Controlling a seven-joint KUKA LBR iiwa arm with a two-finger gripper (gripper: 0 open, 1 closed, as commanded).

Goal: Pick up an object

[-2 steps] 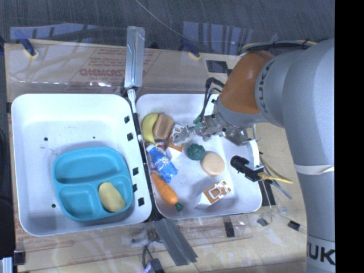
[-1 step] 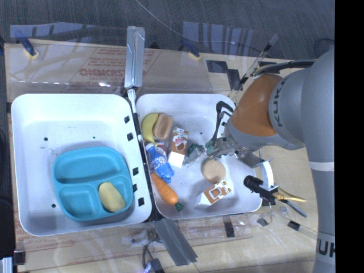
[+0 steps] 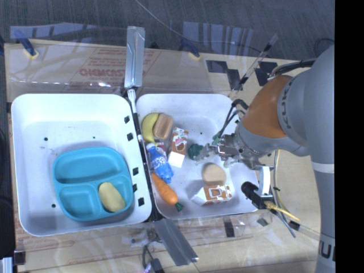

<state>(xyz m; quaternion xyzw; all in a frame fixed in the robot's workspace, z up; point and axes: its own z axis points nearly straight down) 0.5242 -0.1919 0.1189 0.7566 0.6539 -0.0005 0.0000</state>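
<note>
My gripper [image 3: 218, 148] hangs low in the right bin [image 3: 199, 104], near its middle. Just left of the gripper tip lies a small dark green object [image 3: 196, 151], and I cannot tell whether they touch. A tan round bun [image 3: 214, 173] lies directly below the gripper, with a small white and orange carton [image 3: 212, 194] in front of it. Along the bin's left side lie a banana [image 3: 149, 125], a brown bread roll [image 3: 163, 126], a small printed carton [image 3: 180, 140], a blue bottle [image 3: 159, 162], a white cube [image 3: 176, 160] and a carrot [image 3: 166, 191].
The left bin [image 3: 34, 112] holds a blue divided tray [image 3: 85, 166] with a yellow potato-like object [image 3: 112, 197] in its front right compartment. A metal divider [image 3: 134, 56] runs up between the bins. The grey arm with its orange band [image 3: 270, 115] covers the right bin's right edge.
</note>
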